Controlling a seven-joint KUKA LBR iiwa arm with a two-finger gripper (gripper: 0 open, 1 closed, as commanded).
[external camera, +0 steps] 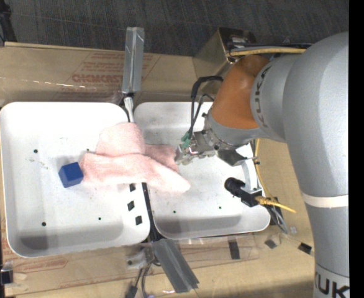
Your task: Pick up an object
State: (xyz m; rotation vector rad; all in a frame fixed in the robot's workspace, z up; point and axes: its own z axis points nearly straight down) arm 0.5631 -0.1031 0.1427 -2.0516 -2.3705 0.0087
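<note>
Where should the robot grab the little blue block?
Probably from straight above, closing on two opposite flat sides of the blue block. It sits low on the left bin floor, its left side free. The pink cloth touches its right edge, so squeezing front to back looks safer.

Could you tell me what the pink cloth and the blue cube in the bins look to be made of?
Pink cloth: soft fabric, probably terry or fleece, since it looks fuzzy and matte and drapes limply over the divider between the bins. Blue cube: rigid, with flat faces and crisp edges, likely plastic or painted wood.
</note>
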